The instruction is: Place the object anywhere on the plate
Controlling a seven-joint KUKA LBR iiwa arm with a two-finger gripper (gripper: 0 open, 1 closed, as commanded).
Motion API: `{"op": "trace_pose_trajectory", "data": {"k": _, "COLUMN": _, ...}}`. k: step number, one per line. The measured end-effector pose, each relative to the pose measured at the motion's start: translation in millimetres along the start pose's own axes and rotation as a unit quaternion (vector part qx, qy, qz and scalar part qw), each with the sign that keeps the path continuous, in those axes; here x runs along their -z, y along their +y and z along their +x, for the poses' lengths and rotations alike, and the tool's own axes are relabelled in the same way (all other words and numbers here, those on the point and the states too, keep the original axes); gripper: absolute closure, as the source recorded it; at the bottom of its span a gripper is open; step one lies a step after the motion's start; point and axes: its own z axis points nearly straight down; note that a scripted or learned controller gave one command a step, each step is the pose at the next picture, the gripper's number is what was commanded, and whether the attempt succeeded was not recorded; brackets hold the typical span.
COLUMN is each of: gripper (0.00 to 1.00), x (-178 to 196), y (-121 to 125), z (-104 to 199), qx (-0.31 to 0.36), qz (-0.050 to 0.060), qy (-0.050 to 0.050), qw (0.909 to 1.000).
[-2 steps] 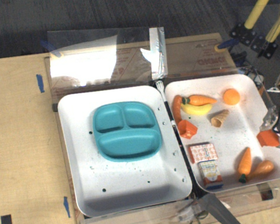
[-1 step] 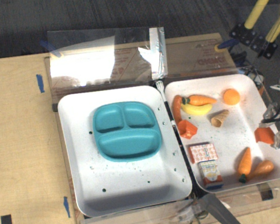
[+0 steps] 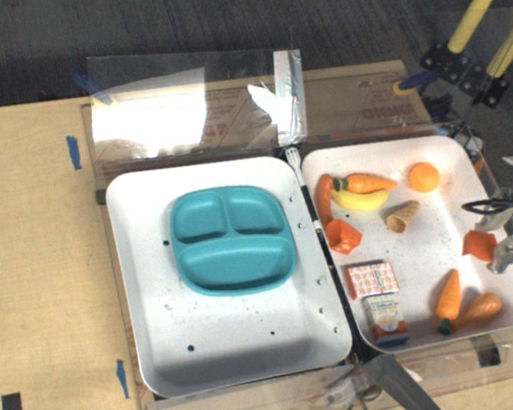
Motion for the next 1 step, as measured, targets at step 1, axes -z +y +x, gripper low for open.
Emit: {"op": "trace_pose_trajectory", "data": {"k": 1, "gripper": 1.0, "x": -4.9, "y": -7.6, "z": 4.9, "qx": -0.163, "qz": 0.0, "qy": 0.001, "qw": 0.9866}}
